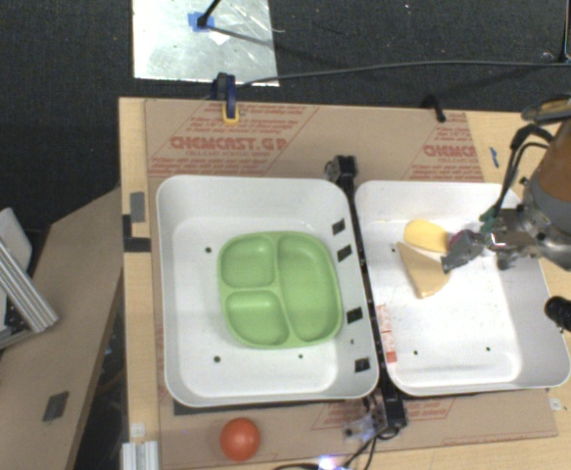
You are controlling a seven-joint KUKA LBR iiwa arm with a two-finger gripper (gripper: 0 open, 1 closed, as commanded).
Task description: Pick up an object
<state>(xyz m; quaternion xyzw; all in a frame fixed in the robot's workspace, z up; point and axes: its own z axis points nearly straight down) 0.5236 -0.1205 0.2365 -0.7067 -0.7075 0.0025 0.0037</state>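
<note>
**Kid:** Camera view looks down on the bench. What is closest to us?

**Me:** Closest, I see an orange ball [240,438] on the bench, outside the bins. Next comes the left bin [182,262] with a green plate [279,289] in it. The plate has little sections.

**Kid:** And the other bin?

**Me:** In the right bin [481,355] I see a tan wedge [424,272] and a yellow lump [425,233]. They touch each other, with the lump on the far side. My gripper [458,251] sits low in that bin, right against the wedge's right edge and just beside the lump.

**Kid:** Does it hold one?

**Me:** I cannot tell. I see nothing held by it, and its tip is too small and dark for me to say if it is open or closed.

**Kid:** So which step is this?

**Me:** I think this is the grab step. Next, I think it needs to close on the wedge or the lump, then lift straight up. If it slips off the edge, the try fails.
</note>
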